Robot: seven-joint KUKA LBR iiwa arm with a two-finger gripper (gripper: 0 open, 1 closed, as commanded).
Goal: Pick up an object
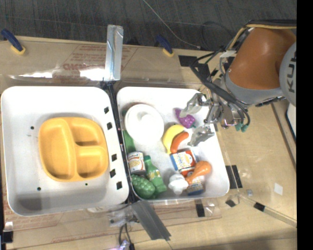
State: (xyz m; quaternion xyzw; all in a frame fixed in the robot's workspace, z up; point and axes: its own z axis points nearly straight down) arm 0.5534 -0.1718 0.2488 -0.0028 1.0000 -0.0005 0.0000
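Your likeliest target is the small purple toy [187, 120], lying on the floor of the right bin [219, 163] near its upper right corner, just beside the toy banana [172, 135]. It looks light and knobbly, probably soft plastic or rubber, so it should give a little under pressure and not slip much. Take it across its narrow middle, coming straight down, because the banana crowds it on the lower left.

Your tool [197, 120] hangs right over that spot with its two fingers spread wide, one above the purple toy and one below it, and nothing between them. So it's released, empty, and by my read poised for the descent.

Move outward and you've got the banana with an orange piece [180, 140] tucked against it, both smooth and curved, likely to squirt out of a pinch. The white bowl [144, 122] sits upside down to the left, rigid and too broad to span. Lower down there's a small carton [182, 160], a toy carrot [199, 170], a white bottle [177, 183], a little can [136, 163] and green pieces [147, 184], all packed close, touching or nearly so.

Over in the left bin [13, 134] a yellow divided tray [73, 148] lies flat. Both bins rest on the counter [266, 171].
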